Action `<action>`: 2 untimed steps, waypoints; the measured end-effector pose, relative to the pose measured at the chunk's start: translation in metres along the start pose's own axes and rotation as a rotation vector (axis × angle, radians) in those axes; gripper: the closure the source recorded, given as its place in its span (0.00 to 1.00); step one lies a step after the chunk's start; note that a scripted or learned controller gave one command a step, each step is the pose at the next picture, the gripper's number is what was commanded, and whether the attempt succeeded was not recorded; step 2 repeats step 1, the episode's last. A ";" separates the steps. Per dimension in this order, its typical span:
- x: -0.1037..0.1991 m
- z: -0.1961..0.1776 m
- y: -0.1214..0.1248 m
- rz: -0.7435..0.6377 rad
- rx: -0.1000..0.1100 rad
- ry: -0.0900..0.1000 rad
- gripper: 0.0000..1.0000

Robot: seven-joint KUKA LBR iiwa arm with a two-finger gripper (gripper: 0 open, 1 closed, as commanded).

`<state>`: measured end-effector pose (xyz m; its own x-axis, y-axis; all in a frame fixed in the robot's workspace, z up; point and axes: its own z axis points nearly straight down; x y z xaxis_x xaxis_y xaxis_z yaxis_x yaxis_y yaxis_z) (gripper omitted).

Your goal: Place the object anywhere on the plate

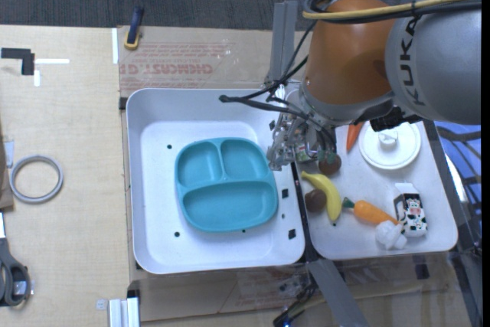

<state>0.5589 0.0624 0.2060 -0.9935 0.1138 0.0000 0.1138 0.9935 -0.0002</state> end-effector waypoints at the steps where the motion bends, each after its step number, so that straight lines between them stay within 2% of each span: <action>1: -0.089 0.008 -0.001 0.036 -0.001 -0.003 1.00; 2: -0.089 0.008 -0.001 0.036 -0.001 -0.003 1.00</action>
